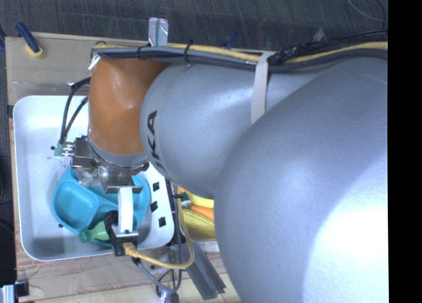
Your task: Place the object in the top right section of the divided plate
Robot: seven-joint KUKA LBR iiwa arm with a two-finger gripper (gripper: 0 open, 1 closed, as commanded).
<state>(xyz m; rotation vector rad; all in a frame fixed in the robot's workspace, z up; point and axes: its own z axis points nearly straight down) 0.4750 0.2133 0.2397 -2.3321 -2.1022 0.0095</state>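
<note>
1. Camera view from above the bench shows my grey arm [297, 163] coming in from the right. Its orange band [115, 104] sits just above the wrist, over the left shallow white plastic bin [26, 163].
2. My gripper [105, 180] points down into that bin. My own wrist covers its tip, so I cannot tell whether it is wide, narrow or holding anything.
3. Directly beneath my gripper, and spreading out to its left, lies the turquoise plastic divided plate [69, 206]. Its raised rim shows on the side away from my arm. Most of its sections are hidden under my wrist, so I cannot tell which section my gripper is over.
4. A small rounded green object [94, 234] lies just beside my gripper, toward the picture's bottom edge and touching the plate's lower edge. I cannot tell whether it rests on the plate or on the bin floor next to it.
5. On the other side of my gripper, to its right and tucked under my arm, lies a yellow ribbed object [198, 224], apart from the plate. An orange-yellow piece [203, 211] touches its upper side.
6. A strip of pale wooden bench [66, 270] shows past the bin's near wall, below my gripper in the picture.
</note>
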